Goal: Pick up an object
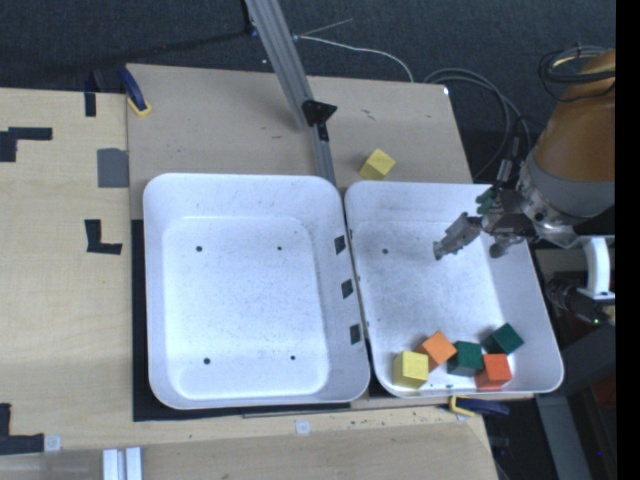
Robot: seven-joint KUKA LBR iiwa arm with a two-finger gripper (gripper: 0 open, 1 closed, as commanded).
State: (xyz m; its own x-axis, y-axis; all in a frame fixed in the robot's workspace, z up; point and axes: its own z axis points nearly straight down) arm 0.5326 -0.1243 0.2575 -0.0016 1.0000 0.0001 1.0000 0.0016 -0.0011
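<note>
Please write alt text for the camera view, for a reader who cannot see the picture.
A grey and orange robot arm reaches from the right, its gripper above the upper part of the right bin. Five small blocks cluster in that bin's near corner: yellow, orange, two green, and red-orange. Another yellow block lies on the bench behind the bins.

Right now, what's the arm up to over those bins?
The arm's gripper hangs over the upper part of the right bin, with nothing visibly in it. The blocks sit clustered in that bin's lower corner: yellow, orange, two green and a red-orange one. Another yellow block lies on the bench above the bins.
</note>
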